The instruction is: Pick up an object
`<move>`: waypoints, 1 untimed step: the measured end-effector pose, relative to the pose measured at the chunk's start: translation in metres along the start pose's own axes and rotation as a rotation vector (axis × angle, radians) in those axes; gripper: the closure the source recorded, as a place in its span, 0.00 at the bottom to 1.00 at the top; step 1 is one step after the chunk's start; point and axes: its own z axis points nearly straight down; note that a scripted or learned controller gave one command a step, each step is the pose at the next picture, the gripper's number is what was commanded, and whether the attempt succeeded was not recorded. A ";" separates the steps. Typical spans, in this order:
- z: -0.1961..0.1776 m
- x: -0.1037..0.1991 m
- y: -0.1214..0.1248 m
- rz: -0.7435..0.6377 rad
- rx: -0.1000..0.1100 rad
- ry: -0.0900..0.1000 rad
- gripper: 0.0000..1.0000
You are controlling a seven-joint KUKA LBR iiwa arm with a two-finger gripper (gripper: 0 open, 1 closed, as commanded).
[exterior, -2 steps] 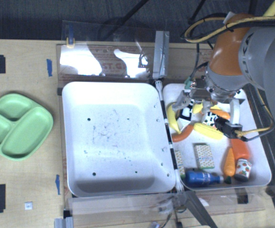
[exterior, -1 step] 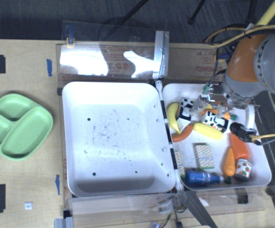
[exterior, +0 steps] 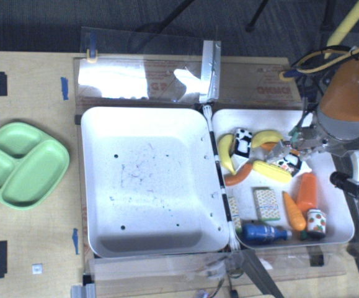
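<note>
The right bin (exterior: 343, 185) holds several small items. Near its back lie a yellow banana (exterior: 225, 151), a black-and-white toy (exterior: 243, 141) and a second banana (exterior: 266, 138). A third yellow piece (exterior: 271, 172) lies at the middle, with another black-and-white item (exterior: 288, 164) just to its right. My gripper (exterior: 295, 146) hangs low over that cluster, right above the second black-and-white item. Nothing shows as lifted from the bin.
Toward the front of the right bin lie an orange carrot (exterior: 294, 211), a red-orange bottle (exterior: 307, 191), a small can (exterior: 315, 223), a blue bottle (exterior: 265, 232) and a checkered packet (exterior: 266, 203). The left bin (exterior: 148, 179) adjoins it. A green divided plate (exterior: 22, 164) sits far left.
</note>
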 end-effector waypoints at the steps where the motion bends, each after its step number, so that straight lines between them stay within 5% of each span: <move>1: -0.011 -0.001 0.001 -0.002 -0.005 -0.005 1.00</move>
